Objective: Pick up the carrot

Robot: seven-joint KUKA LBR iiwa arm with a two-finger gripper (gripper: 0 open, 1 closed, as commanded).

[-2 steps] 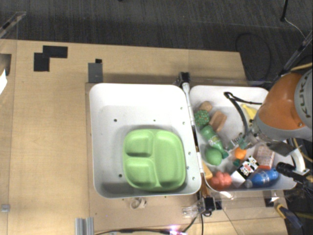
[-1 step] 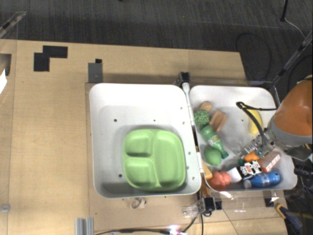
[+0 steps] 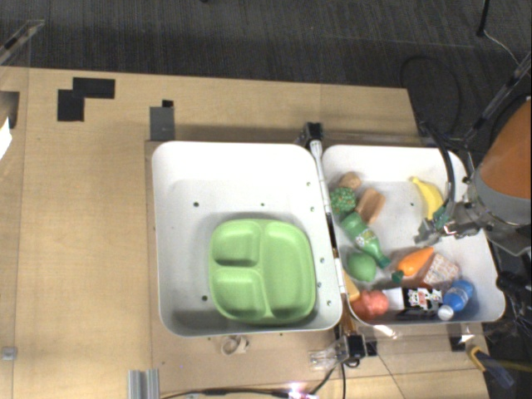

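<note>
We start w/ the bench point(image 3: 83, 248), then the two white bins: the left bin point(image 3: 179, 181) has a green divided plate point(image 3: 263, 268) in it; the right bin point(image 3: 391, 160) is crowded w/ small stuff. The arm point(image 3: 511, 169) reaches in over that bin's right side. Its gripper point(image 3: 442, 225) hangs just right of the banana point(image 3: 428, 196) and above-right of the carrot. We can't tell how wide the pincer stands; nothing shows in its grasp.

The carrot point(image 3: 414, 263) lies tilted in the lower middle of the right bin, green end toward a green veg point(image 3: 361, 265), orange end touching a clear wrapped pack point(image 3: 440, 270). A blue-capped bottle point(image 3: 455, 296) sits just below.

Our read: approach step, pick not yet made. Next move prob needs a shift down-left over the carrot, pincer turned across its length, then a drop w/o snagging the pack.
</note>
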